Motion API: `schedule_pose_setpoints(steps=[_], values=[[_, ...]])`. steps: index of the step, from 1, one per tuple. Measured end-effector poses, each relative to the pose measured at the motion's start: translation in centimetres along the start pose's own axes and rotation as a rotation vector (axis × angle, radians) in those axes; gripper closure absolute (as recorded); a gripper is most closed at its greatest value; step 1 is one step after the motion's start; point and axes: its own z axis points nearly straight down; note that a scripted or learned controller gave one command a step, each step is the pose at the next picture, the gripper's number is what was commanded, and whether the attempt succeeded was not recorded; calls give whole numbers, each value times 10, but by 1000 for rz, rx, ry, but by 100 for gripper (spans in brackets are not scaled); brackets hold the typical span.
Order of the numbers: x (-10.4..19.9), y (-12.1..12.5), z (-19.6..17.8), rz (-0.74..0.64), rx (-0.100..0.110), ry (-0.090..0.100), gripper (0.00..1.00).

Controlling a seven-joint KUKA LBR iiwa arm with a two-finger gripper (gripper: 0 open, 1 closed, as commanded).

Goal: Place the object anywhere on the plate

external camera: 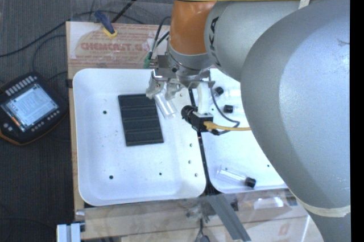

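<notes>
Grey gripper (164, 95), frame centre: fingers clamped on clear tube (166, 105) | tube tilted, just right of black ridged plate (140, 119) | plate flat in left bin (91, 138)

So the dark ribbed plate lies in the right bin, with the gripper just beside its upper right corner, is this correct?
Not quite. The camera view shows the dark ribbed plate lying in the left bin, not the right one. The gripper is indeed just beside its upper right corner.
</notes>
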Motion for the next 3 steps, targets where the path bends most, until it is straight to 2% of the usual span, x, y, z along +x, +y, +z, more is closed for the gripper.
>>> schedule_pose_setpoints(steps=[1, 2, 3], values=[[91, 65, 34, -313, -2, -2, 100], [90, 65, 26, -314, -2, -11, 100], [94, -71, -13, -463, 0, 1, 100]])
